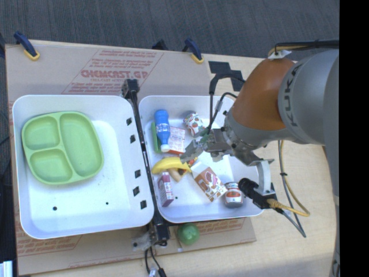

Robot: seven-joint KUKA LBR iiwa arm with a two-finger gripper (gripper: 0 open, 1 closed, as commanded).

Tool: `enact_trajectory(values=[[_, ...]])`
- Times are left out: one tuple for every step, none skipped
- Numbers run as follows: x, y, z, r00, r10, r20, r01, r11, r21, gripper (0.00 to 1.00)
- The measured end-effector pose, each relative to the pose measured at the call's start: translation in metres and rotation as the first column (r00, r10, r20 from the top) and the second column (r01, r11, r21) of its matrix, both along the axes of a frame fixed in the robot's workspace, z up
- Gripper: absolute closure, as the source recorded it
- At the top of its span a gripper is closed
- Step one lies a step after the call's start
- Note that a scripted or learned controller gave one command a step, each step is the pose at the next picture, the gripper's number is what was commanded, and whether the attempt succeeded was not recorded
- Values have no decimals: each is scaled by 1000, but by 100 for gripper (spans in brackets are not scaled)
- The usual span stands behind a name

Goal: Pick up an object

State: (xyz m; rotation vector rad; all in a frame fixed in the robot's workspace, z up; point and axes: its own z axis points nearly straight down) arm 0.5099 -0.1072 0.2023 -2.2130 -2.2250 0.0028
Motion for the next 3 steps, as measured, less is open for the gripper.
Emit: enact_trajectory(values=[[132, 1, -105, 1000, 1, -1, -1, 1000, -1, 0], [133, 1, -94, 1000, 4, 0, -4, 1000, -1, 100], [100, 54, 3, 1000, 1, 3, -1, 1000, 0, 100]])
